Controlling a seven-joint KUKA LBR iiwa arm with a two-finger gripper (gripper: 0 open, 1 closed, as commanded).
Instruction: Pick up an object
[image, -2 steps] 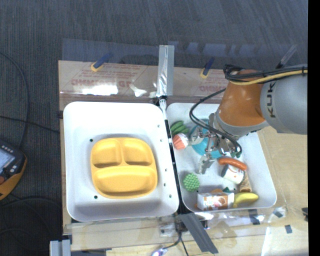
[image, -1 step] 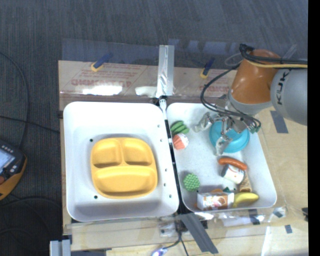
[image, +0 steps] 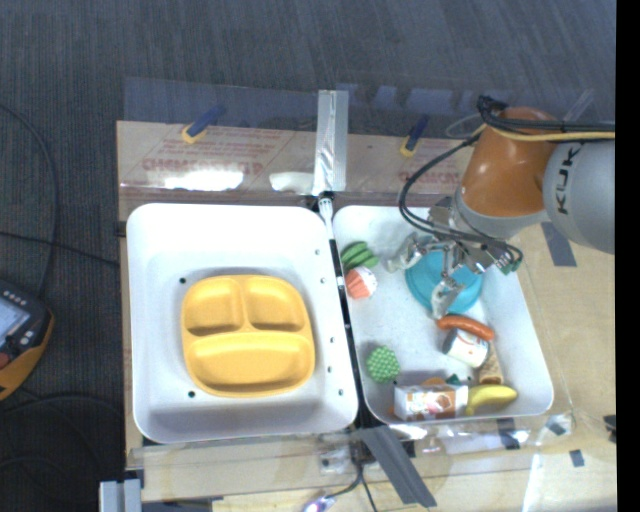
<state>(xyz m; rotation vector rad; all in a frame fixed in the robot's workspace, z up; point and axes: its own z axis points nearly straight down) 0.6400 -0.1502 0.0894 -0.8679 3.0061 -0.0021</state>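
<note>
So the desk (image: 240, 150) is a tan board with red lettering I can't read, some glare on it at upper left, and a couple of blue-and-yellow clips (image: 203, 123) along the back edge; around it is dark grey carpet, with black cables and an orange-and-black device (image: 18, 335) cut off at the left edge of the frame. Two white bins sit side by side. The left bin (image: 150, 250) holds a yellow divided tray (image: 247, 333) lying flat in the middle. The right bin (image: 530, 350) is the busy one: a green-and-white ball-ish thing (image: 356, 254) and an orange-and-white one (image: 360, 284) near the divider, a green bumpy ball (image: 382, 363) lower down, a blue bowl (image: 440, 275), a red sausage-like piece (image: 465, 326), a banana (image: 492, 397) and a small carton (image: 430, 402) along the bottom wall. The arm (image: 540, 180) comes in from the upper right and its end effector (image: 447, 290) sits right over the blue bowl, but cables and metal bits clutter it, so honestly I can't tell what state it's in. A few items near the sausage are too jumbled to name.
</note>
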